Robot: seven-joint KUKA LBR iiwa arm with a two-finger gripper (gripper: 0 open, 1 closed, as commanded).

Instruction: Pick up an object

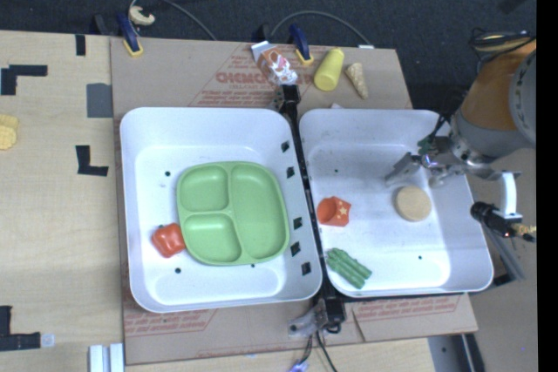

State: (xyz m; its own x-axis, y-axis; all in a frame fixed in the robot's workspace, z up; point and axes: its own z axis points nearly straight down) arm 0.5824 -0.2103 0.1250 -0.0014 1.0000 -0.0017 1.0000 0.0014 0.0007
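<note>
From above, my fingers (408, 172) hang apart, holding nothing, just beside the tan disc (413, 204) in the right bin (453, 270), likely lining up a grasp. That bin also holds a red piece (334, 212) and a green one (349, 267); the left bin (139, 187) holds a green tray (234, 212).
</note>
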